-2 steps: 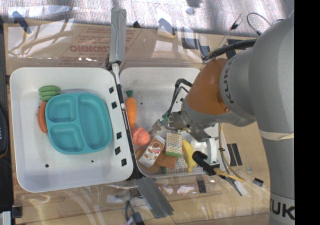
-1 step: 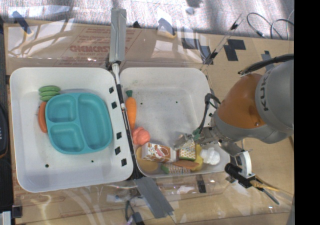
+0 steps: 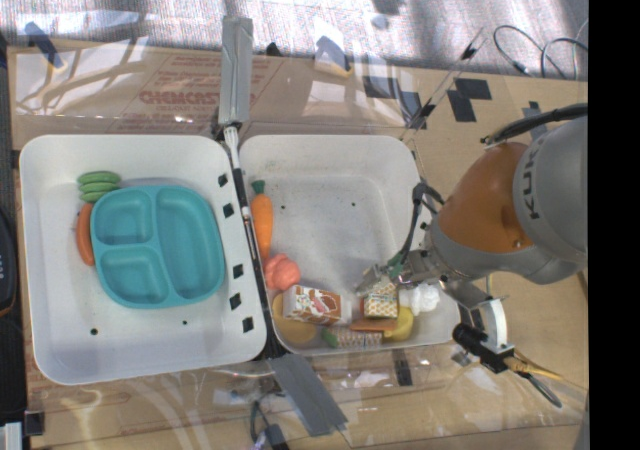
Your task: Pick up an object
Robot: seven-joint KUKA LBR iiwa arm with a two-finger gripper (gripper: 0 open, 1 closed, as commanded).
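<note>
The right bin (image 3: 340, 163) holds several toy foods along its left and near sides. An orange carrot (image 3: 262, 222) lies by the left wall, with a pink-orange lumpy piece (image 3: 281, 271) just below it. A small printed carton (image 3: 313, 305) lies at the near wall. Further right are a little patterned box (image 3: 379, 305), a yellow piece (image 3: 401, 327) and a white piece (image 3: 424, 298). My gripper (image 3: 392, 274) reaches down into the bin's near right corner, right above the patterned box and the white piece. No object shows between its tips.
The left bin (image 3: 50, 318) carries a teal divided plate (image 3: 155, 244), a green pea pod (image 3: 98, 184) at its top left and an orange piece (image 3: 84, 234) tucked under its left edge. A divider with black clips (image 3: 240, 238) separates the bins. Cables (image 3: 520, 48) lie at the back right.
</note>
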